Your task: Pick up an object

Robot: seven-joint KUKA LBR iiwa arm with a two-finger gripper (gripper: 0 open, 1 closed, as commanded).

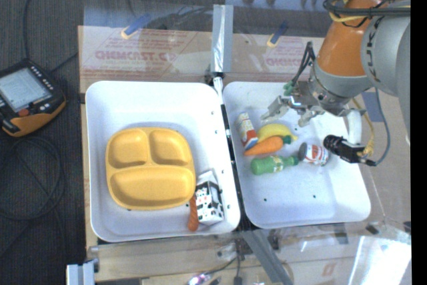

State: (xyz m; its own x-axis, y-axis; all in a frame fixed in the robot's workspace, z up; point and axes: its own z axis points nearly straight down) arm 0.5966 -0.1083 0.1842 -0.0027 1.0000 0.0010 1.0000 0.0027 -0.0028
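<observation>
**Crowded cluster under the gripper makes a clean pick doubtful**

Dark carpet surrounds the bench, with a teach pendant lying on the floor at nine o'clock and a thin cable looping across the top. On the bench, two white bins sit side by side: the left bin holds a yellow divided tray, with a small patterned box and an orange stick-shaped item at its five o'clock corner. The right bin carries the likely targets, packed together just left of its centre: a small bottle at ten o'clock of the group, a banana, a carrot, a green bottle beneath them, and a can at three o'clock.

The gripper hangs above the upper edge of this cluster, its fingers splayed apart with nothing between them; it appears to sit over the banana's upper right.

The main risk, as I judge it, is the crowding. Banana and carrot touch, and the green bottle lies just beside them, so descending fingers could land on top of an item instead of straddling it, or wedge two things at once. Rounded, smooth shapes such as the banana and can may roll or squirt sideways as the fingers close. A glancing descent could also shove the group toward the bin wall at nine o'clock.
</observation>
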